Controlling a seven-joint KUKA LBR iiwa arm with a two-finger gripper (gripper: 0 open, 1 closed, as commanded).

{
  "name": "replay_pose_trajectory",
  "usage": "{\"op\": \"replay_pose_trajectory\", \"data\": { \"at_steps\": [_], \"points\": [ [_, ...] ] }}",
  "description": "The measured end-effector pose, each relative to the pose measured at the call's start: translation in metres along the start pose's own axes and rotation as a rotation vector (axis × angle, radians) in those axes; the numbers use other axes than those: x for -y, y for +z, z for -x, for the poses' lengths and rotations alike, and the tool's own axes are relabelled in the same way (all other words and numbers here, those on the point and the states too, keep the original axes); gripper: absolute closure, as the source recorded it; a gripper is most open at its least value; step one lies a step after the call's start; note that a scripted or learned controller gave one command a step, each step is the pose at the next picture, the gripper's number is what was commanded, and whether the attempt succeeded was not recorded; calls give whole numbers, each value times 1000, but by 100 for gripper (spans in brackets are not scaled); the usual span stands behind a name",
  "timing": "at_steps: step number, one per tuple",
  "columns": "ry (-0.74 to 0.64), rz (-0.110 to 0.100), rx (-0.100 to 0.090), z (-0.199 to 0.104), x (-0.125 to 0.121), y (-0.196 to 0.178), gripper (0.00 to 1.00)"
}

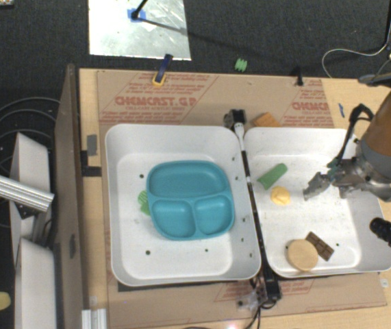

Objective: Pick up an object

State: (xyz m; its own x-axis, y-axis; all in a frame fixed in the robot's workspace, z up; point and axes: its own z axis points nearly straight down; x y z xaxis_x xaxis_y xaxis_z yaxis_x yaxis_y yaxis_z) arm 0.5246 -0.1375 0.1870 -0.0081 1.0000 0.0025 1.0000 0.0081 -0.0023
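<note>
The bench (181, 94) is topped with a brown sheet printed in red lettering, and two shallow white bins sit on it side by side, the left bin (123, 184) touching the right bin (359, 252) along their shared edge. Near the bench's far edge lies a yellow and blue clip (161, 71), and just behind the bins' junction rests what looks like an orange block (266, 120).

Place: robotics lab
Signs: cardboard-topped bench (181, 94), loose cables (17, 125) on dark carpet (31, 40), two white bins (123, 204)
</note>
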Motion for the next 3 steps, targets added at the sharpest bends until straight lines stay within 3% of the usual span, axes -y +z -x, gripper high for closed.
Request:
{"op": "replay_pose_trajectory", "data": {
  "at_steps": [1,2,3],
  "points": [
    [0,7,3,-15,-76,107,0],
    [3,13,6,24,-148,100,0],
    [1,3,2,-22,-130,102,0]
  ]
}}
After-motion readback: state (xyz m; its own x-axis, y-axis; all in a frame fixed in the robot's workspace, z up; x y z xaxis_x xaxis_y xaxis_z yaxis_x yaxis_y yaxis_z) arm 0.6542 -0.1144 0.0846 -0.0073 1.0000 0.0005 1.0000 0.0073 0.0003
